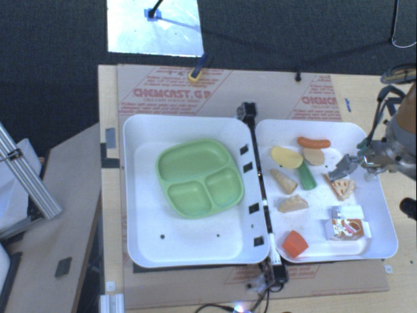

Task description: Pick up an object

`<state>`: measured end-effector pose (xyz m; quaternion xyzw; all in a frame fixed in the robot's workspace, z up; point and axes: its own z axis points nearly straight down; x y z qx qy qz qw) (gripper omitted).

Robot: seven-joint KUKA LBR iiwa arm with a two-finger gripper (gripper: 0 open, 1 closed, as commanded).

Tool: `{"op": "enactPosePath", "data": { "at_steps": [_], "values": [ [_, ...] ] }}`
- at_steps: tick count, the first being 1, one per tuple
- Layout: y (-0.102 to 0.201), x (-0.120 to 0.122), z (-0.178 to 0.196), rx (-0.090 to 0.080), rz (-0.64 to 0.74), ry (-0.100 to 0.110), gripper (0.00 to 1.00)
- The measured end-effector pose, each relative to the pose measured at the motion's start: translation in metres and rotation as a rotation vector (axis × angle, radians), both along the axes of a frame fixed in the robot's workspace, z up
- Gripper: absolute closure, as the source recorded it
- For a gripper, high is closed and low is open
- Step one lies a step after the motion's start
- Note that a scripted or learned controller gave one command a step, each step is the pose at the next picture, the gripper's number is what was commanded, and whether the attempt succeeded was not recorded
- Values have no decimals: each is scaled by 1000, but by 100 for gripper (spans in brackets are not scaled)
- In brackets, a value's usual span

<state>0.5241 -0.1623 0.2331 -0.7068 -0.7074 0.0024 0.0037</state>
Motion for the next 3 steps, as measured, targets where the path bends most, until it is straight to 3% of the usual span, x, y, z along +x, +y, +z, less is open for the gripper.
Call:
{"op": "enactPosePath", "data": {
  "at_steps": [1,3],
  "values": [
    [0,2,5,-2,3,-10,0],
    [-4,11,-84,-1,0,-7,0]
  ]
}}
